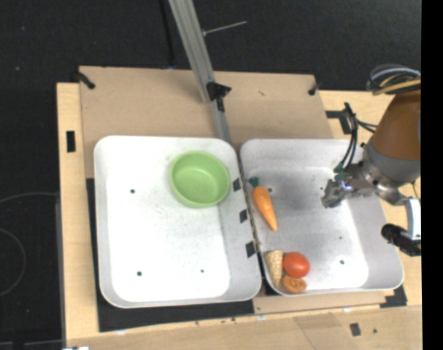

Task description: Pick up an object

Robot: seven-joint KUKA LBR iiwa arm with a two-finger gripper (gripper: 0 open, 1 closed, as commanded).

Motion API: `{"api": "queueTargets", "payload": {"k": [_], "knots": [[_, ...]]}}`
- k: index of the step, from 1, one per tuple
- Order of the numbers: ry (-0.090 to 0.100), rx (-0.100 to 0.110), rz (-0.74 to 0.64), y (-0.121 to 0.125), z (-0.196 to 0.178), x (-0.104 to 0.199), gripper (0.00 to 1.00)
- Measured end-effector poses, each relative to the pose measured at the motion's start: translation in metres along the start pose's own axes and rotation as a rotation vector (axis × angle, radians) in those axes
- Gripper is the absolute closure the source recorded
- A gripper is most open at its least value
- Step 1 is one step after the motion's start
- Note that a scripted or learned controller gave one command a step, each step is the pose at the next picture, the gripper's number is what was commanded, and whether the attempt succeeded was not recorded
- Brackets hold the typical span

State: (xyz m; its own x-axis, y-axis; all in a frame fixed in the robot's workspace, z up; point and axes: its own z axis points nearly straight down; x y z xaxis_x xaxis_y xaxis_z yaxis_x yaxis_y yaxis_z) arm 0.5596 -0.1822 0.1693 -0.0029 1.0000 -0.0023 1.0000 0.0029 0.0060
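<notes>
The gripper (pixel 333 194) hangs over the right bin (pixel 316 159), toward its right side; whether it is wide or narrow cannot be told from this angle. A carrot (pixel 264 206) lies near that bin's left wall, well apart from the gripper. In the near left corner sit a tomato (pixel 296 264), a pale bread piece (pixel 274 264) and a small brown item (pixel 293 285) (too small to identify). A green bowl (pixel 200 179) rests in the left bin (pixel 133 232).

Orange carrot (pixel 265 207) lies slantwise near the right bin's (pixel 352 279) left wall; red tomato (pixel 296 264), tan bread piece (pixel 274 266) and small orange item (pixel 293 285) cluster in that bin's near-left corner.
</notes>
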Motion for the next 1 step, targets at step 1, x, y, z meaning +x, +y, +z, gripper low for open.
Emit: {"api": "queueTargets", "payload": {"k": [1], "knots": [[0.000, -0.001, -0.001, 0.0013, -0.0438, -0.0002, 1.00]]}}
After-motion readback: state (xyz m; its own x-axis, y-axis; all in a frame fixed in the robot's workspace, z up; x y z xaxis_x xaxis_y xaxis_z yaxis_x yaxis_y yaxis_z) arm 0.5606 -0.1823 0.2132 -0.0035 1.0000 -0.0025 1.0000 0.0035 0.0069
